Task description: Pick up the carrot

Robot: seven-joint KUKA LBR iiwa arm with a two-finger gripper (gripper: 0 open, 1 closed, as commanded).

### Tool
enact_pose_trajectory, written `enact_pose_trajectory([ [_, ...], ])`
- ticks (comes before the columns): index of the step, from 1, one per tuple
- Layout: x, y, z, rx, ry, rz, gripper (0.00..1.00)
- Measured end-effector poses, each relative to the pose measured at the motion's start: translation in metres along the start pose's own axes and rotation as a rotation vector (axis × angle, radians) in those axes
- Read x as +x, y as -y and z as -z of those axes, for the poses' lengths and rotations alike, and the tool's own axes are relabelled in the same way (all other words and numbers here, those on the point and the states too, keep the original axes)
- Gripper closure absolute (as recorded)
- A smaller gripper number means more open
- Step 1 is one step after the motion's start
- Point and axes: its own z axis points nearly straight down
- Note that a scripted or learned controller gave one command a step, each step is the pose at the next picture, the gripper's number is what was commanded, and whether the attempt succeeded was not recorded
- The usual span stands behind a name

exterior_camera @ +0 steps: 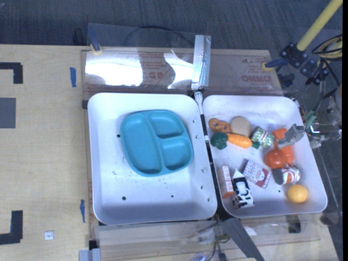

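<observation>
The carrot [239,141], orange with a dark green leafy top pointing left, lies flat in the left-centre of the right bin [318,170]. It touches nothing above it and is in plain sight. A grey metal piece that looks like my gripper [292,134] sits low over the right side of that bin, about a hand's width to the right of the carrot, among orange and red toys. A green can [262,138] lies between it and the carrot.
Close behind the carrot are a pretzel [219,125] and a tan roll [241,125]. A red tomato [276,158], a red-and-white packet [256,173], a small can [291,175], a yellow fruit [297,193] and a black-and-white toy [243,192] fill the front. The left bin [103,162] holds a blue divided plate [156,141].
</observation>
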Motion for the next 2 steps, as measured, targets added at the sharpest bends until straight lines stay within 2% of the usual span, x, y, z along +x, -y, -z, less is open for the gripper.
enact_pose_trajectory([
  [1, -0.036, 0.019, -0.023, 0.001, 0.0, 0.072, 0.0],
  [2, -0.021, -0.024, -0.007, -0.005, 0.002, -0.087, 0.0],
])
